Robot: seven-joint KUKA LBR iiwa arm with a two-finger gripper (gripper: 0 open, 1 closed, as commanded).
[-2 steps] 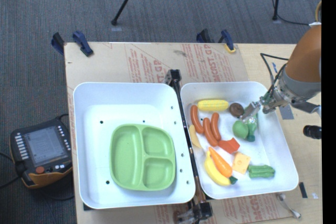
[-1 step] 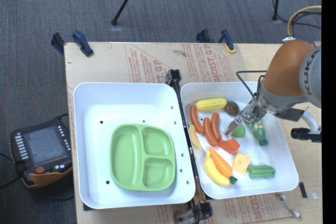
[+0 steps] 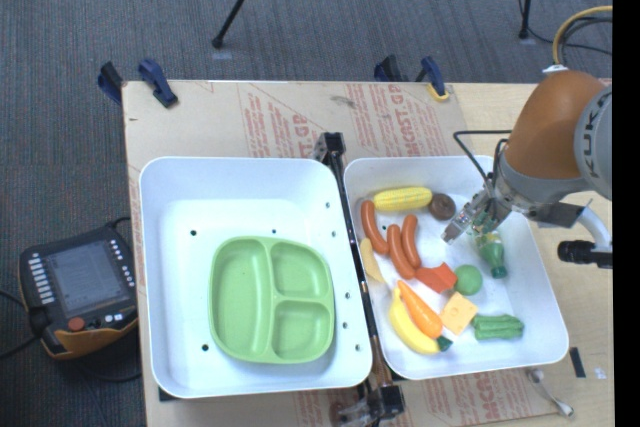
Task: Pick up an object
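Note:
My gripper [image 3: 468,220] hangs low over the right bin [image 3: 535,245], in its upper right part. It sits just right of a small brown round piece [image 3: 441,207] and just above a dark green piece [image 3: 493,257]. Toy food crowds this bin: a yellow corn cob [image 3: 402,199], red sausages [image 3: 400,250], a red-orange chunk [image 3: 436,277], a green ball [image 3: 468,279], a carrot [image 3: 420,310], a banana [image 3: 410,332], a cheese wedge [image 3: 459,313] and a green pickle [image 3: 497,326]. The view from above hides how the gripper's tip stands.
The left bin [image 3: 180,195] holds a light green divided plate [image 3: 271,299]. A ridge where the two bins meet [image 3: 350,245] runs between them. A teach pendant [image 3: 75,290] lies on the floor at the left. Blue clamps [image 3: 155,80] grip the bench's far edge.

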